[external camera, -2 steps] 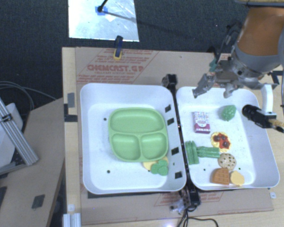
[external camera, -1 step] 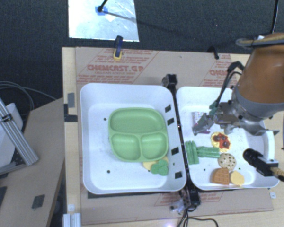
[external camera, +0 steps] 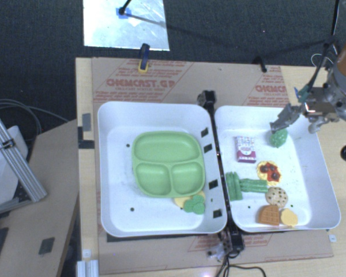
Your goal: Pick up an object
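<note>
My gripper (external camera: 297, 126) hangs over the far part of the right bin (external camera: 326, 180), its two fingers spread wide, so it looks open. A small green broccoli-like toy (external camera: 278, 137) lies on the bin floor right at the tip of the left finger (external camera: 283, 119), and nothing sits between the fingers. Nearer in the same bin are a pink packet (external camera: 245, 148), a pizza slice (external camera: 269, 170), a long green vegetable (external camera: 245, 186), a cookie (external camera: 275, 197), a waffle (external camera: 269, 215) and a yellow piece (external camera: 289, 217).
The left bin (external camera: 112, 172) holds a green divided plate (external camera: 167, 163), with a small green toy (external camera: 194, 205) and a yellow piece (external camera: 181, 201) at its near edge. A black divider (external camera: 216, 166) joins the bins. Cables run behind the bench.
</note>
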